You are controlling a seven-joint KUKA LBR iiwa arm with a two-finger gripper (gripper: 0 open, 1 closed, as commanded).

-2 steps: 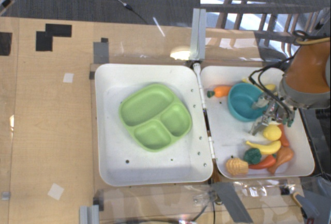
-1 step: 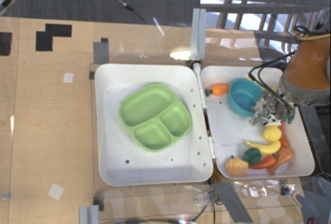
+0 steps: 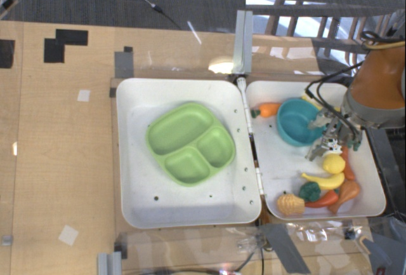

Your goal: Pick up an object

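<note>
While the gripper [image 3: 330, 140] is poised in the right bin [image 3: 273, 166] just above a yellow lemon [image 3: 334, 164] near its right edge, finger spacing cannot be told. A straight descent is advised, so the neighbouring teal bowl [image 3: 298, 122] and banana [image 3: 322, 180] are not nudged.

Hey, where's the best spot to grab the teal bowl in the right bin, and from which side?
Probably the teal bowl's rim on its left side, coming straight down, one finger inside and one outside. It sits upright with its mouth open, and that side is clear; the gripper and the lemon crowd its right.
</note>
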